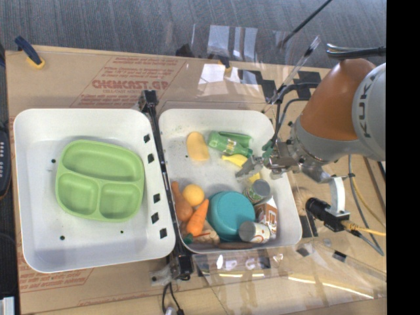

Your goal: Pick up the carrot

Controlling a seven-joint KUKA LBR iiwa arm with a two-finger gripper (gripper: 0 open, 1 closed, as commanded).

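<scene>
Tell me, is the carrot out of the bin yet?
No. The carrot lies in the right bin, beside the teal bowl, apart from the tool.

We see a brown cardboard-covered surface (98, 77), grey ribbed floor (131, 12) behind, a clear plastic sheet (262, 268) glaring.

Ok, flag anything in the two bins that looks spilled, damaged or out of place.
Nothing looks spilled or broken. The right bin is crowded: the carrot lies wedged at its lower left between an orange ball and a teal bowl tipped on its side. The left bin holds a green divided plate lying flat.
</scene>
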